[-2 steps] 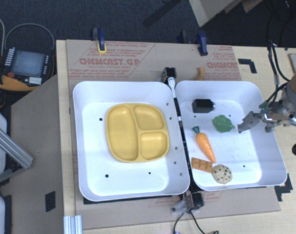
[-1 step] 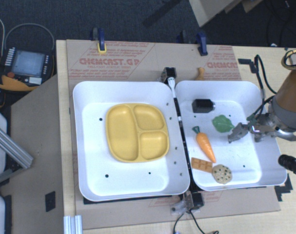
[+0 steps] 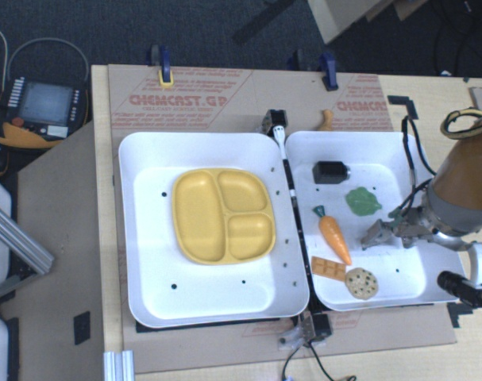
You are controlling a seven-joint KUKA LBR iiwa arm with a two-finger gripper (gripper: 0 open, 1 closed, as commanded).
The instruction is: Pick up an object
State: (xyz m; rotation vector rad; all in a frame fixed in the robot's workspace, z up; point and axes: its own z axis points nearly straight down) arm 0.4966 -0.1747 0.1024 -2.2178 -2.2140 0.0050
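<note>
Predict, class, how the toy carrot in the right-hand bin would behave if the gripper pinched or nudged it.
The carrot is a tapered, rounded shape lying on its side, so a nudge would probably roll it in a curve. Its surface looks smooth, so the fingers might slip towards the narrow tip. It looks like a small toy, probably light.

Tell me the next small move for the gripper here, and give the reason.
Probably slide the gripper a little leftward and down onto the carrot. The gripper sits in the right bin just beside the carrot, with nothing visibly between its fingers, and the carrot is the nearest object to its tip. The green leaf and cookie lie a bit farther off.
</note>
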